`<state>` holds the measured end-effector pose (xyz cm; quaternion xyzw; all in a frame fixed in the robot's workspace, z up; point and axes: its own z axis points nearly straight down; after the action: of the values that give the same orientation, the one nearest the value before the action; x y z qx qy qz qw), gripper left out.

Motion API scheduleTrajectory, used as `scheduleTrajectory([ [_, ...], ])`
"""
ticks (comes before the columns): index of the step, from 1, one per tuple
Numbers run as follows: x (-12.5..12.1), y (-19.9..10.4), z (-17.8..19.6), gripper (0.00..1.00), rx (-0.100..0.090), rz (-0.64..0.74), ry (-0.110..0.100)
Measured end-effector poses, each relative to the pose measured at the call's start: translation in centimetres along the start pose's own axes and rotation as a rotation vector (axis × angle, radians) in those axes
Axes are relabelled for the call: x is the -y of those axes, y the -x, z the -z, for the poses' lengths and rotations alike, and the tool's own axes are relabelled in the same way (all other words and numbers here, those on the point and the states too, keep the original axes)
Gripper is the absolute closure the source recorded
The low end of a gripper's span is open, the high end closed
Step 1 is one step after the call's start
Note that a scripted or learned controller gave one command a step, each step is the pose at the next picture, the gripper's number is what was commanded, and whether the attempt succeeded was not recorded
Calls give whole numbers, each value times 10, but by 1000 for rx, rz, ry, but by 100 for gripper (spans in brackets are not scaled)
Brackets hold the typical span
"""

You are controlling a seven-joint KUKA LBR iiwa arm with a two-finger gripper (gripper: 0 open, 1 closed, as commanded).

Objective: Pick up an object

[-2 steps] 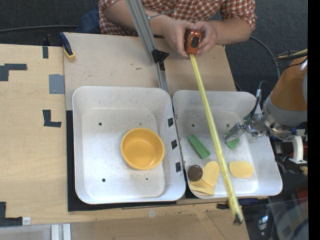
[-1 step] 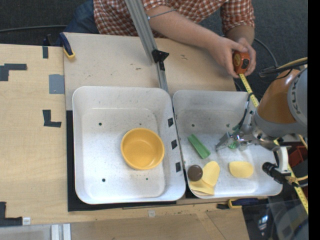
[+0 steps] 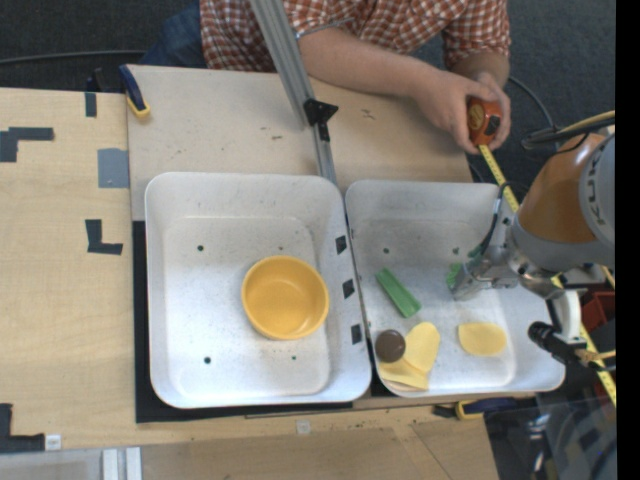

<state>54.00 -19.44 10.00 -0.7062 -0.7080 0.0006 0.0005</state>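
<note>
Low in the right bin [image 3: 365,208], end effector [image 3: 462,280] touching a small green piece [image 3: 454,273], finger spread unclear

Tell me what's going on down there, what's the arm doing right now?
Gripper low in right bin, beside a small green piece; grasp unclear. Green block, brown ball, yellow pieces lie loose. Yellow bowl in left bin.

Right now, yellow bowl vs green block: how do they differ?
The yellow bowl is round, hollow and the larger; the green block is a small, solid bar. The bowl sits upright alone in the left bin; the block lies flat at a diagonal in the right bin, near the gripper. Both rest on bin floors, ungrasped.
</note>
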Motion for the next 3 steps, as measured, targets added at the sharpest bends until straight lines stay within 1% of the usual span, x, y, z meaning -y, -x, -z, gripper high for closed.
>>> scheduleTrajectory([
  [1,-6,-6,45,100,1,0,4],
  [2,-2,-6,89,100,1,-1,4],
  [3,-2,-13,149,100,2,0,7],
])
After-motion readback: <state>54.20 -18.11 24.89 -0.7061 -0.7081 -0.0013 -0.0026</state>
